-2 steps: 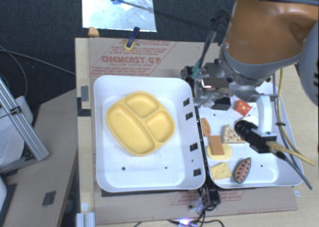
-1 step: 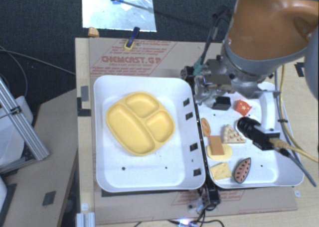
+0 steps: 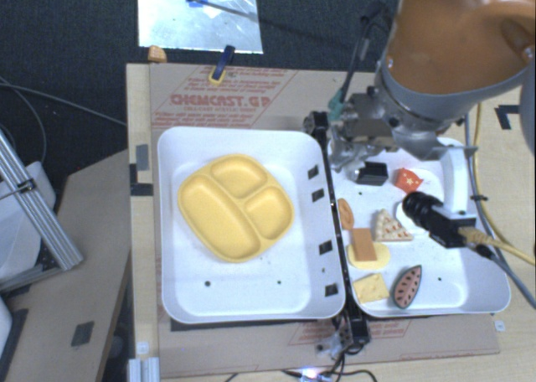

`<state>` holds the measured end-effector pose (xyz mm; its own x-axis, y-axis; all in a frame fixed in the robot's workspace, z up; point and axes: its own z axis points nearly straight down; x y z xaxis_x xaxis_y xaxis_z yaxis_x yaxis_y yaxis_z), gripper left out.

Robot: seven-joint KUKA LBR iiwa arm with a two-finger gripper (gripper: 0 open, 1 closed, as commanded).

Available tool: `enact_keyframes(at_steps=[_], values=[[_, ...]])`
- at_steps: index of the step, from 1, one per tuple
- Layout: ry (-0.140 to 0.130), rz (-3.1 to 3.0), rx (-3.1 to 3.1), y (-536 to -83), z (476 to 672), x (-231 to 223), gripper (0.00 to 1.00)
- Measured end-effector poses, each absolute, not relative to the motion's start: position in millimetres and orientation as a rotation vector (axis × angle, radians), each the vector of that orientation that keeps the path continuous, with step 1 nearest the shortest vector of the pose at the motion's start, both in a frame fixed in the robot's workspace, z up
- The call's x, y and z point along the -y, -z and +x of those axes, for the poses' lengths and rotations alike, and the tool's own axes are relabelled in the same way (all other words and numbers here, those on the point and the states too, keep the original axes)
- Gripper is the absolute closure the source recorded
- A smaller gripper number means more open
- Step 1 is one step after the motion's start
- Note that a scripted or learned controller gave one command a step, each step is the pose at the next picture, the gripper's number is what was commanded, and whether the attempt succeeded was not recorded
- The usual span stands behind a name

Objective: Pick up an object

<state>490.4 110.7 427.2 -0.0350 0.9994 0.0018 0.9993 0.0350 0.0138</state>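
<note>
Closest, at the front of the right bin (image 3: 471,278), lie a cheese square (image 3: 371,287) and a brown oval piece (image 3: 407,286). My gripper (image 3: 344,152) hangs over the bin's far left corner; whether it is spread or pressed together I cannot tell. I should centre over one piece, clear of the wall.

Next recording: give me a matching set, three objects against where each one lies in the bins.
Things:
1. yellow divided plastic plate
2. small red crumpled piece
3. brown oval spotted piece

Places:
A. right shallow white bin, toward the view's bottom
B. left shallow white bin, middle
C. right shallow white bin, toward the view's top

Pairs: 1-B, 2-C, 3-A
</note>
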Motion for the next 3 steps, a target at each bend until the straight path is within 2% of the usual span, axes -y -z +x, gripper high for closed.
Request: enact_keyframes(at_steps=[1,2,3], values=[[-0.021,2.168,-2.259,-438,491.1,-111,1.0],[-0.003,2.222,-2.219,-426,486.9,-85,1.0],[-0.009,2.211,-2.225,-438,487.8,-86,1.0]])
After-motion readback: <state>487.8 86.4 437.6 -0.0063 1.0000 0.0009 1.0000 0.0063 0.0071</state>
